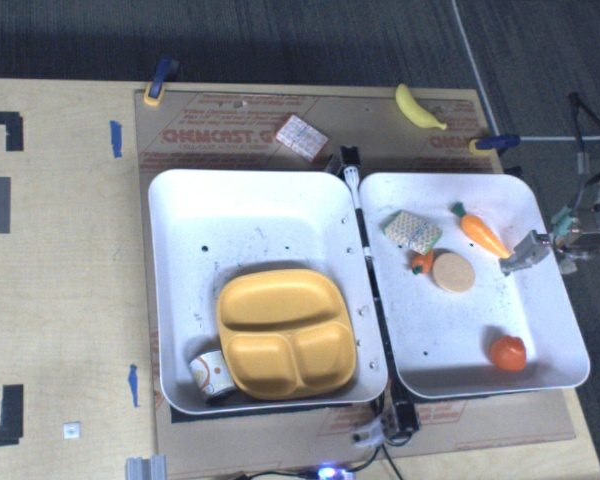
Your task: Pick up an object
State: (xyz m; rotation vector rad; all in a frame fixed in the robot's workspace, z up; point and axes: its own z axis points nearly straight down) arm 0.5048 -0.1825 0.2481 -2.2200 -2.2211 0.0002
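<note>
- The pale wooden bench point(60, 298) reaches the near edge of the view, and a printed cardboard sheet point(230, 133) is laid on it beneath both bins.
- The left bin point(250, 183) and the right bin point(550, 368) are set side by side, their inner rims touching.
- A yellow divided tray point(285, 333) is seen in the near half of the left bin.
- The gripper point(525, 253) is positioned over the right rim of the right bin, just beside the carrot; nothing is seen held in it, and whether it is open or closed cannot be told.
- A carrot point(482, 235) lies aslant in the far part of the right bin.
- A banana point(418, 108) lies on the cardboard, beyond the right bin.
- A checked pad point(412, 231) lies in the far left part of the right bin.
- A patterned packet point(301, 137) lies on the cardboard, beyond the left bin.
- A tan disc point(454, 272) lies near the middle of the right bin, with a small red piece point(421, 262) touching its left side.
- A white and orange ball point(210, 372) is wedged against the tray's near left corner.
- A red tomato point(508, 352) sits in the near right part of the right bin, apart from the rest.
</note>
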